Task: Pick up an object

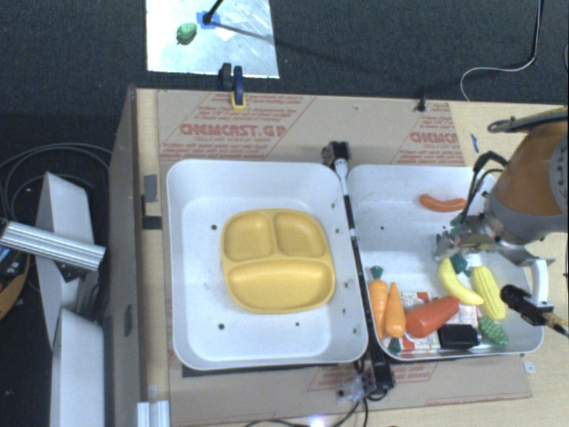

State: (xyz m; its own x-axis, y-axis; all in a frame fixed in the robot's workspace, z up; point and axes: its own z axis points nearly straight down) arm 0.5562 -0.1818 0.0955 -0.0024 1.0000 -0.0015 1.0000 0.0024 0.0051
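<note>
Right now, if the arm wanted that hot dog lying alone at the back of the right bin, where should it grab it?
Probably across the middle of the hot dog, coming straight down from above. It lies flat and long, running left to right, so the pincer would likely close best across its narrow width. The bare floor of the right bin on its left and near sides leaves room for the fingers.

High fixed slanted overhead view of both bins (191, 238)

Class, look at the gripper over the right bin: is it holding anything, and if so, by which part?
It cannot be told. The gripper sits low just above the banana in the right bin, with no object visibly lifted.
</note>
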